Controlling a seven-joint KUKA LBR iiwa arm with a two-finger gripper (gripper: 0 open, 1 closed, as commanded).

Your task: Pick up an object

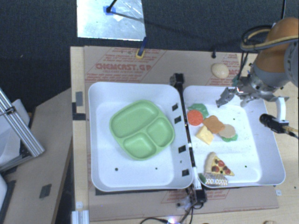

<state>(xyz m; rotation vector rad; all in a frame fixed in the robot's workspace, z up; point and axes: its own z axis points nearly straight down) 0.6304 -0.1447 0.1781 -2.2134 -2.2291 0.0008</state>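
While the hand hangs spread and holding nothing above the right bin, we see the toy food clustered near that bin's left wall.

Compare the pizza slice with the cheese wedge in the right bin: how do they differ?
The pizza slice is bigger, tan with red spots; the cheese wedge is smaller and plain yellow. The pizza lies alone near the bin's front edge; the cheese sits mid-bin, touching other toy foods. Both are wedge-shaped and lie flat in the right bin.
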